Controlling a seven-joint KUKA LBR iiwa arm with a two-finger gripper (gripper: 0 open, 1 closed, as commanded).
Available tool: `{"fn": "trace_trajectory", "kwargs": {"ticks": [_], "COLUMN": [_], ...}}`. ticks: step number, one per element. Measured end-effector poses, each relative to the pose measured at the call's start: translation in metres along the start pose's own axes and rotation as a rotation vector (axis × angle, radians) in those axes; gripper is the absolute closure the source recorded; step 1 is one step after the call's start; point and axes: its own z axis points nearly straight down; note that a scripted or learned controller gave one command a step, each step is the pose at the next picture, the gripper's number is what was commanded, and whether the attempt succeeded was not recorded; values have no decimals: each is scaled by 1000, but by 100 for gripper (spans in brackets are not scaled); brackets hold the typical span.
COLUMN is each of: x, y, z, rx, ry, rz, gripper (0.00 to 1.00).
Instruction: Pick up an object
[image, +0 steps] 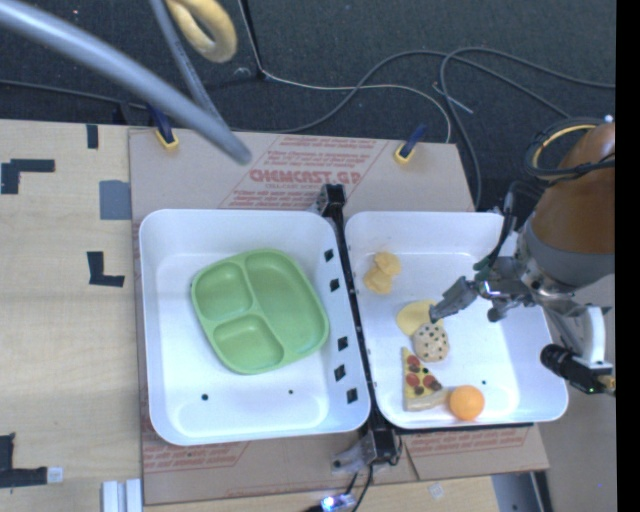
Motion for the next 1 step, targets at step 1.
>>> {"fn": "trace_trajectory", "kwargs": {"ticks": [1], "x": [-4], "y": [2], "z": [63], "rx": [3], "ry": [1], "rz": [0], "gripper": [0]}}
